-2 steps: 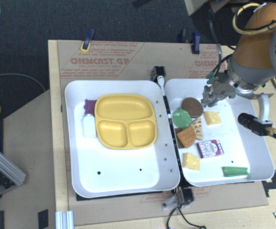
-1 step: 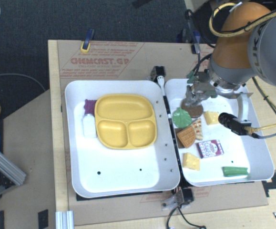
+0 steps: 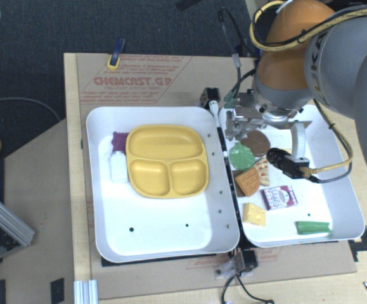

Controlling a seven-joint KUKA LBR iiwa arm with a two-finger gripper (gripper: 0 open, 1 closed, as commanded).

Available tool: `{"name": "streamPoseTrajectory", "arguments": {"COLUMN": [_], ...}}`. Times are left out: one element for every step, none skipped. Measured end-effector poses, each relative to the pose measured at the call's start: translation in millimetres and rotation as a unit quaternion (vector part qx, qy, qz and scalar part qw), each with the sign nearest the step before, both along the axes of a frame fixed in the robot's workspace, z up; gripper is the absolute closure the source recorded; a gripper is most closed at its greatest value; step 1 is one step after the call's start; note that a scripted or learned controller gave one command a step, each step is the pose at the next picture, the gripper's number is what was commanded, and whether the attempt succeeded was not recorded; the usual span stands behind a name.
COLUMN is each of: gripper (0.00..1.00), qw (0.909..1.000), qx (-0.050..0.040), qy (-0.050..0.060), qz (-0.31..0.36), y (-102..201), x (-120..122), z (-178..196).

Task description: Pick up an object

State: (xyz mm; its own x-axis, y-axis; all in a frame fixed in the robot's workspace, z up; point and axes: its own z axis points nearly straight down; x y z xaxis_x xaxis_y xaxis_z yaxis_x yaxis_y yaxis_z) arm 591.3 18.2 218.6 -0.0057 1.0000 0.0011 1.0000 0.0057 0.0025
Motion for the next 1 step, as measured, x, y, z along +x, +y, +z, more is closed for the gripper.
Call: {"name": "streamPoseTrajectory", "arguments": {"gripper": [1.00], "qw": [1.0000], "qx": [-0.0006], "qy": [-0.001], "qz": [-0.002], "y": [-1.4], "x": [12.9], "z": [13.1]}}
